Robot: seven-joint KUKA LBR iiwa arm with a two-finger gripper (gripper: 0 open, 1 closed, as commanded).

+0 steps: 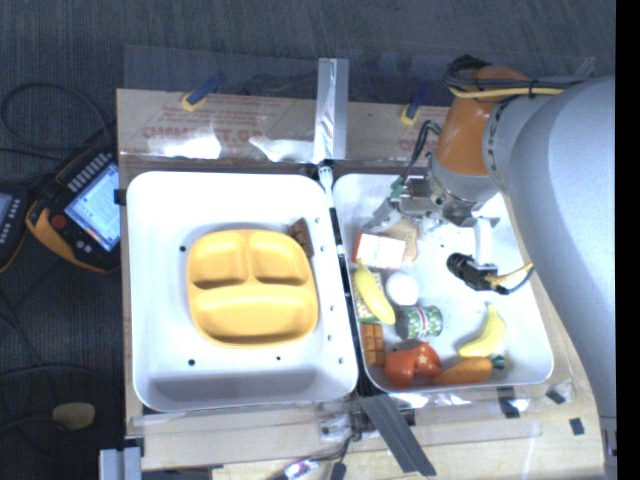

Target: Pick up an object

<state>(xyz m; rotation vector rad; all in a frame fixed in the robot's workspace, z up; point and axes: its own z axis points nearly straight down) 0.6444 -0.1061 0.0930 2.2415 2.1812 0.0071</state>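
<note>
Nearest, a red plastic tomato (410, 361) and orange carrot (462, 371) lay in the right white bin (530, 353); likely light, stiff, slick, best pinched across the middle. The small green-labelled can (421, 321) bore no readable writing. Farther back, the gripper (418, 201) hovered over a white carton (381, 250); jaw state: cannot tell
</note>
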